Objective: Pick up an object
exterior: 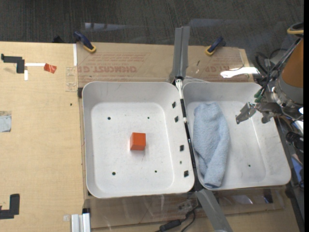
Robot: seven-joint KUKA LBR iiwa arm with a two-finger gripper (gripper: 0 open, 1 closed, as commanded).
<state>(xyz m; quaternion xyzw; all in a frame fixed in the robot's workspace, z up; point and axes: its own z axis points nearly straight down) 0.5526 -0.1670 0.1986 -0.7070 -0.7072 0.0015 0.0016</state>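
An orange block [138,141] lies near the middle of the left bin [96,178]. A light blue towel [211,144] is crumpled along the left side of the right bin [275,173]. My gripper [252,118] hovers over the upper right part of the right bin, to the right of the towel and apart from it. Its fingers [243,115] are spread open and nothing sits between them.
A metal divider [181,57] runs between the two bins at the back. Two clamps [84,41] [214,45] hold cardboard behind the bins. The wooden bench top [38,129] stretches to the left. Cables [294,134] hang at the right edge.
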